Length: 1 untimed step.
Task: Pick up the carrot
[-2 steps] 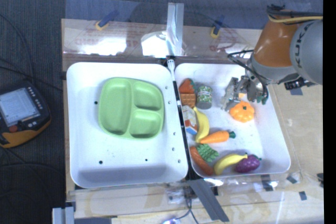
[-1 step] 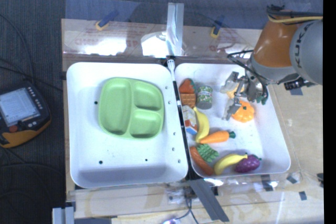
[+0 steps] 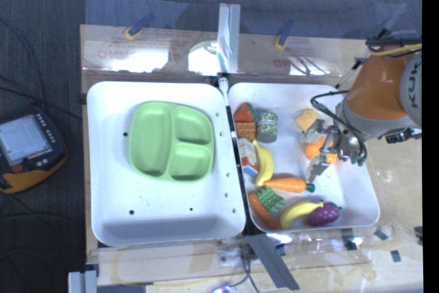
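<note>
Two white bins sat on a bench over dark carpet. The carrot (image 3: 284, 184) lay unlifted at the lower middle of the right bin (image 3: 362, 187). The gripper (image 3: 318, 167) hovered beside it; its state I cannot tell.

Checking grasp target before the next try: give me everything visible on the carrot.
The carrot is a toy, glossy plastic by its look: an orange tapered body with a small green cap at its right end. It lies flat, roughly left to right, on the floor of the right bin. Its left tip meets a yellow banana; a green leafy toy sits just below it. The tool hangs just above its green end, not holding it.
</note>
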### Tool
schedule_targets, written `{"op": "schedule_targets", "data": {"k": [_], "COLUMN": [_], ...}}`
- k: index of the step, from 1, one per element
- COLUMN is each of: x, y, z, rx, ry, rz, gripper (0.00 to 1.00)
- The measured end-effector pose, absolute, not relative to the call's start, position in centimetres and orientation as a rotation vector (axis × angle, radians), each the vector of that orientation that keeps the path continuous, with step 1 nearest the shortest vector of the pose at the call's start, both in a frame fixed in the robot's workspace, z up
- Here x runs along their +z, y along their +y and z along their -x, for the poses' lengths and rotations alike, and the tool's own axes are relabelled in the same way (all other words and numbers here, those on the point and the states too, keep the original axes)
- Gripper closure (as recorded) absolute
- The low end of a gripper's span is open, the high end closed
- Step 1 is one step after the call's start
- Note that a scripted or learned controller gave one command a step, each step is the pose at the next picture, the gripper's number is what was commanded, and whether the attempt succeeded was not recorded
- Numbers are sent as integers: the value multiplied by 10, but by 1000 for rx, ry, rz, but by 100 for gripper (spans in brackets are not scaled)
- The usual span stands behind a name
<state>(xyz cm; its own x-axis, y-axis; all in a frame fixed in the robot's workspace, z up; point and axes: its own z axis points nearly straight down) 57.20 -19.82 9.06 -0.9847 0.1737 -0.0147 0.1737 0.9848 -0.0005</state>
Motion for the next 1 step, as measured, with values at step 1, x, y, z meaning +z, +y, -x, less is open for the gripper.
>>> {"op": "schedule_targets", "data": {"k": [1], "x": [102], "y": [-197], "z": [-575], "rx": [-7], "ry": [3109], "rz": [-268], "gripper": [100]}}
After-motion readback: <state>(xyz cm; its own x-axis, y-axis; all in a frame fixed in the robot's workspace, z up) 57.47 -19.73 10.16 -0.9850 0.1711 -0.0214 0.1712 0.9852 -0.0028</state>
